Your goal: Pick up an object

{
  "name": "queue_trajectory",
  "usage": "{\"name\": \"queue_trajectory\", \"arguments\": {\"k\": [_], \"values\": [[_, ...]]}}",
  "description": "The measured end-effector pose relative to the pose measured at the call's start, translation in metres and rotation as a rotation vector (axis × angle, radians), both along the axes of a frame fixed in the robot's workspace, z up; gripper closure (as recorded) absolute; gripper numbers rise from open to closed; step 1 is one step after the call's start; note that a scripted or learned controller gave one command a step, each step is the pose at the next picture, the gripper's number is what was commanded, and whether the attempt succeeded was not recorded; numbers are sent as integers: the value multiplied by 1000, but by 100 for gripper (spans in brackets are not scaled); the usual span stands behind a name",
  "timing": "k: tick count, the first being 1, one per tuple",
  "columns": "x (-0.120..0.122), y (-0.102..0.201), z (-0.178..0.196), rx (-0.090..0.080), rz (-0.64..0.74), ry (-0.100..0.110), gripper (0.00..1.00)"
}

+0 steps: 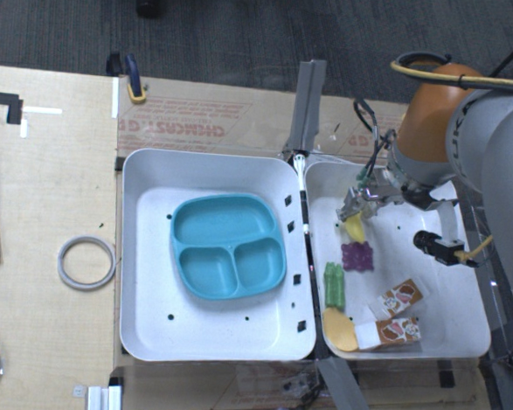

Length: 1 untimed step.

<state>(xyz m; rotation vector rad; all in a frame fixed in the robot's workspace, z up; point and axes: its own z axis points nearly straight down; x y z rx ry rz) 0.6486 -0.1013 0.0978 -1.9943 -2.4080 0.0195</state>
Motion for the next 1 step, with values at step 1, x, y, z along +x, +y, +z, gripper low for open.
{"name": "queue_trajectory", "arguments": {"k": [1], "values": [[11,53,94,-1,-25,-20,100]]}}
